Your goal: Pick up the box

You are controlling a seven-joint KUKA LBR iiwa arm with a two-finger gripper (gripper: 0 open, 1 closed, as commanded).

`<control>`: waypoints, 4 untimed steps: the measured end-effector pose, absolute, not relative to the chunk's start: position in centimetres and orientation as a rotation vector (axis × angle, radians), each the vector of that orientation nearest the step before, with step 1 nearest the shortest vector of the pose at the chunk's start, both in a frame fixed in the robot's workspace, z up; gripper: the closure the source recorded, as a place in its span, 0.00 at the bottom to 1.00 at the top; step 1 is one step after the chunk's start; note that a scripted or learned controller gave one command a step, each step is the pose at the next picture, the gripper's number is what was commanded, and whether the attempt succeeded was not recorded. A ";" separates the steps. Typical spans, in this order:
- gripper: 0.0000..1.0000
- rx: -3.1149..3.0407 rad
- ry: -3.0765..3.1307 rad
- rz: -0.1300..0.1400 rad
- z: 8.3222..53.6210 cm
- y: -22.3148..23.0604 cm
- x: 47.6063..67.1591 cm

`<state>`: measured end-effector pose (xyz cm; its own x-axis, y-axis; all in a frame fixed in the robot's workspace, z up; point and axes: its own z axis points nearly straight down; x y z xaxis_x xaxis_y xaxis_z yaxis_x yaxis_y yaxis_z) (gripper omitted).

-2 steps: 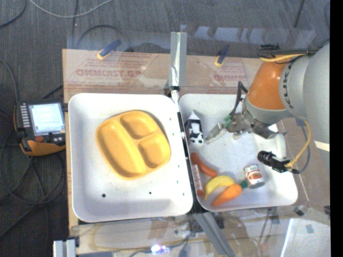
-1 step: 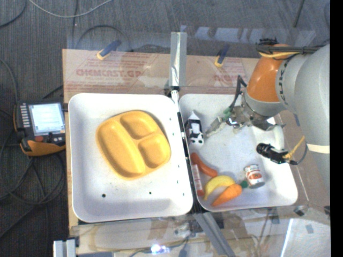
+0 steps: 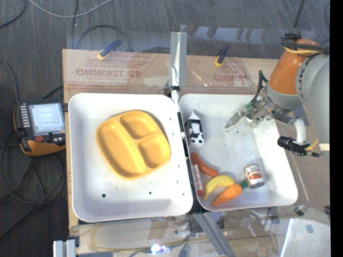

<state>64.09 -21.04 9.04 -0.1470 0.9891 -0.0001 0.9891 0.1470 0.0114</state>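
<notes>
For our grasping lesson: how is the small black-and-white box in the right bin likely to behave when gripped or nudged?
The box looks like a small carton, so probably light and fairly stiff. It lies close to the right bin wall, so a nudge may slide it. The gripper hovers apart from it.

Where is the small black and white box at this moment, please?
In the camera view, the black and white box lies in the right bin, at its left wall near the upper corner, above the red sausage.

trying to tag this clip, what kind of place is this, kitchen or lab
Most likely a robotics lab or test cell, not a kitchen: two white bins of toy food on a cardboard-topped bench, loose cables on carpet, and a handheld control pendant beside it.
</notes>
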 end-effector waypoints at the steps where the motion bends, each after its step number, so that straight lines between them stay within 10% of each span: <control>1: 0.00 2.093 2.330 0.007 9.0 -13.6 64.1; 2: 0.00 2.020 2.392 0.007 9.0 -20.0 62.2; 3: 0.00 1.962 2.439 0.007 9.0 -12.6 63.1; 4: 0.00 2.059 2.357 0.005 9.0 -20.1 59.3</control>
